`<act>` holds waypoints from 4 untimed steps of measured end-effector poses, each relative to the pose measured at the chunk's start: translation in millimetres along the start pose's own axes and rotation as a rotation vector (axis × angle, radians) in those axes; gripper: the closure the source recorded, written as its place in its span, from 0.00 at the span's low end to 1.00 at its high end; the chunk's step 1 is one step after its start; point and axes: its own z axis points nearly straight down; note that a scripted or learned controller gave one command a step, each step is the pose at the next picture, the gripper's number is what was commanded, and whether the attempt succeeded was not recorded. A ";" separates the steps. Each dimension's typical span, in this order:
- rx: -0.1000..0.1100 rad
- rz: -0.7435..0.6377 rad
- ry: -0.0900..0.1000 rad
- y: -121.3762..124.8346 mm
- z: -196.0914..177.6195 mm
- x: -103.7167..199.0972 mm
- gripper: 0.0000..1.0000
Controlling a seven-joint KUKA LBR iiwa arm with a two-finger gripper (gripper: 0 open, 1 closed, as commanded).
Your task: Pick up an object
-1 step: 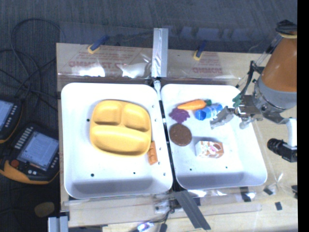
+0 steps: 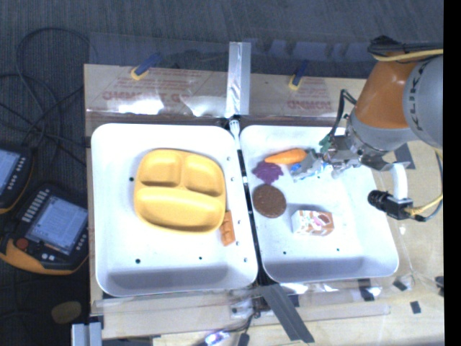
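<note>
While the grey arm (image 2: 403, 107) with its orange band reaches in from the right, its gripper (image 2: 317, 164) hangs low over the back of the right bin (image 2: 360, 258). It is too small and blurry to tell if it is gripping anything.

Just beside the gripper, on its left, lies an orange carrot (image 2: 286, 156). Close in front of the carrot, a little to the left, sits a purple bunch of grapes (image 2: 267, 171). In front of the grapes is a round brown cookie (image 2: 269, 201). To the right of the cookie, a little apart from it, is a white and pink packet (image 2: 312, 222). All four things lie on the floor of the right bin.

On the left bin's (image 2: 115, 265) floor rests a big yellow tray (image 2: 180, 191) with three hollow parts. A small orange piece (image 2: 227, 229) lies by the tray's right front corner, close to the wall between the two bins.

Both bins sit side by side on the table (image 2: 108, 85). Two handheld screens (image 2: 50, 229) with black cables lie on the floor to the left.
</note>
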 end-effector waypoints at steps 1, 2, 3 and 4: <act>-0.012 -0.083 -0.004 26.7 80.0 -27.9 0.00; 0.023 -0.056 -0.006 72.0 81.2 -2.4 0.00; 0.028 -0.056 -0.009 70.6 73.5 -3.7 1.00; -0.002 -0.224 -0.002 64.8 31.1 21.4 1.00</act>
